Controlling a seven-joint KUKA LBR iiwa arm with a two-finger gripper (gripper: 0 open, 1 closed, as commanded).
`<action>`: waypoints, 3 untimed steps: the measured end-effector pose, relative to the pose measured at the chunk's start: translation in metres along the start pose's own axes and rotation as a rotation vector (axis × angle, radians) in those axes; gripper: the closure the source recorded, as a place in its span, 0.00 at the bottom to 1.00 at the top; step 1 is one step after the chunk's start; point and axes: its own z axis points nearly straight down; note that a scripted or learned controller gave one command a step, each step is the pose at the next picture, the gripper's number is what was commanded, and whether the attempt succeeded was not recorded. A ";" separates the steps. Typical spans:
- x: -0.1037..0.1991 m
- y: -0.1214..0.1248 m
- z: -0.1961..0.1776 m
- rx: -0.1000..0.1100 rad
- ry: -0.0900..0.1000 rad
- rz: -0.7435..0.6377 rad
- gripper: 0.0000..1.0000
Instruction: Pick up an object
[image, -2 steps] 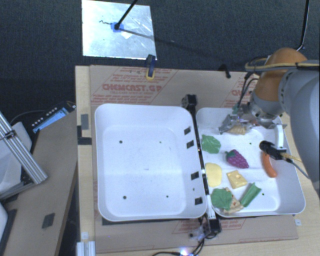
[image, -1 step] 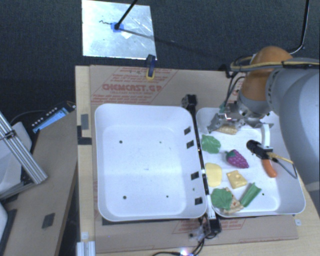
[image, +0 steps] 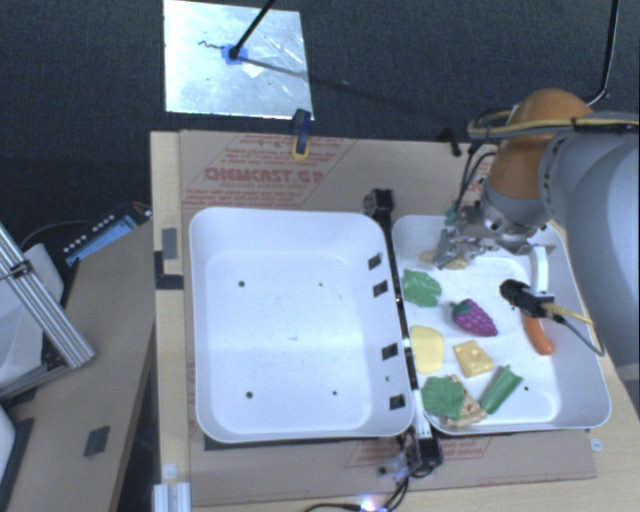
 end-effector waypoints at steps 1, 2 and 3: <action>-0.079 0.002 -0.128 -0.033 -0.008 0.010 1.00; -0.073 -0.001 -0.255 -0.034 -0.005 0.002 1.00; -0.097 -0.002 -0.269 -0.024 -0.003 0.006 1.00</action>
